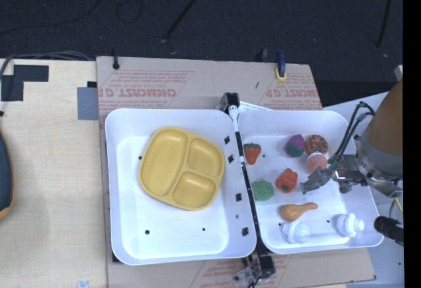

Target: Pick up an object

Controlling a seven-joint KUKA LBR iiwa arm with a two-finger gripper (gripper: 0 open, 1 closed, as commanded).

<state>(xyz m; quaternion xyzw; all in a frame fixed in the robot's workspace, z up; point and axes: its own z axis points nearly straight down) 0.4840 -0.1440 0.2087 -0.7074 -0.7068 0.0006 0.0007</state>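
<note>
Gripper first: it is reaching into the right bin from the right edge, its dark fingertips hovering low between the red pepper toy and the pale pink piece, with nothing visibly caught between them — how far apart they are standing is not clear from this slant.

Going near to far in that bin: two white plastic pieces are lying along the front wall, then the orange drumstick toy just behind them, then the green leafy toy beside the divider. The red pepper toy is sitting in the middle, just beside the fingertips, and is looking like the likeliest pick — small, light, rigid plastic by the look of it, probably smooth and rounded, so it may be squirting sideways unless taken across its widest part. Farther back are lying a strawberry toy, a purple-and-green toy and a brown round piece.

In the left bin a yellow divided plate is resting.
</note>
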